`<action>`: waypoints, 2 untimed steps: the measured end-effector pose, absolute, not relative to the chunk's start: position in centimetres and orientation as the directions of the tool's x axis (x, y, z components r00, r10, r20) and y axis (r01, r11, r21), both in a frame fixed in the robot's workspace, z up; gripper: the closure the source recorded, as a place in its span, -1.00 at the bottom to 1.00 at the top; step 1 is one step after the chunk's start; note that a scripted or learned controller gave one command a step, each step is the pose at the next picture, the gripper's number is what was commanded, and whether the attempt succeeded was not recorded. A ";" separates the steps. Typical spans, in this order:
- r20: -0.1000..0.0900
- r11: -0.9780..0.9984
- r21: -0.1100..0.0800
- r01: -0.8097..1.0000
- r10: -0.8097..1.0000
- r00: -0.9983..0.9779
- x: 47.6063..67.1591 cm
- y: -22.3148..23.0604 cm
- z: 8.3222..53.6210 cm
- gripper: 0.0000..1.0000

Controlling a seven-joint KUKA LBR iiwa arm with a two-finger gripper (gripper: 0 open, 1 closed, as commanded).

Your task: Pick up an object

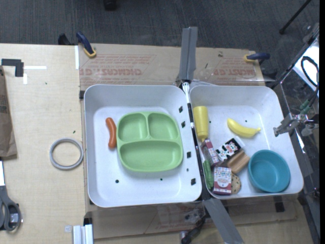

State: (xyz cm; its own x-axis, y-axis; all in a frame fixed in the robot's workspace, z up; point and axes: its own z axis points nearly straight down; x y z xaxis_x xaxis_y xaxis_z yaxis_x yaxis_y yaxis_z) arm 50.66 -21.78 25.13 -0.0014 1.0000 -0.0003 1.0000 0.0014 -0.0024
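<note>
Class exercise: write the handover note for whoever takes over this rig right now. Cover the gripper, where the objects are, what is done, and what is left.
Gripper: its state cannot be told.
Left bin: green divided plate in the middle, orange carrot beside it on its left.
Right bin: yellow cylinder by the divider, banana, teal bowl, and small food packets clustered between them.
Done: nothing looks lifted; every object rests in a bin.
Left: choose one object, grasp it, lift it.
</note>
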 end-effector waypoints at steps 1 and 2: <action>0.001 0.151 -0.002 0.989 0.989 -0.151 47.8 -22.2 17.6 -1.00; -0.002 -0.398 -0.003 0.917 0.917 0.398 55.7 -20.6 13.5 -1.00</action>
State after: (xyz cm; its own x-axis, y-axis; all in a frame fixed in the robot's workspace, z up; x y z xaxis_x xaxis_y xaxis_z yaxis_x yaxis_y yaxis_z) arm 55.71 -20.63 13.54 0.3981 0.9173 -0.0016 0.9173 -0.3981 -0.0029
